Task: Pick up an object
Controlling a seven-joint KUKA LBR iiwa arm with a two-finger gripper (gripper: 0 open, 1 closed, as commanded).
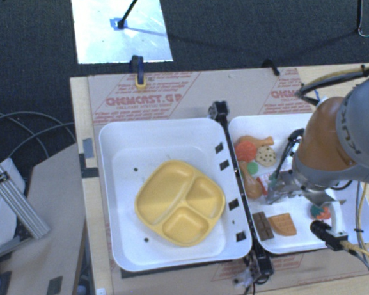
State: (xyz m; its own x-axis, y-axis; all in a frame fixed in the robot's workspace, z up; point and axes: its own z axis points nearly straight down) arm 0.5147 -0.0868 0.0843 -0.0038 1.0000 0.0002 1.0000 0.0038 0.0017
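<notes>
The right bin [364, 224] holds several toy foods. Along its left side are a red round piece [246, 150], an orange drumstick-shaped piece [262, 141], a speckled biscuit [266, 156] and a small green piece [252, 167]. A brown chocolate bar [262, 225] and an orange cracker [283, 224] lie near the front. The grey arm with its orange band [322, 147] covers the bin's middle. My gripper [275, 190] points down at the left-middle, beside an orange-red piece [255, 187]. Nothing shows plainly in its grasp.
The left bin [120, 181] holds a yellow three-compartment tray [180, 203]. A black divider with clips [233, 178] runs between the bins. A small red and green piece [320, 212] peeks out under the arm. Cables trail at the right front.
</notes>
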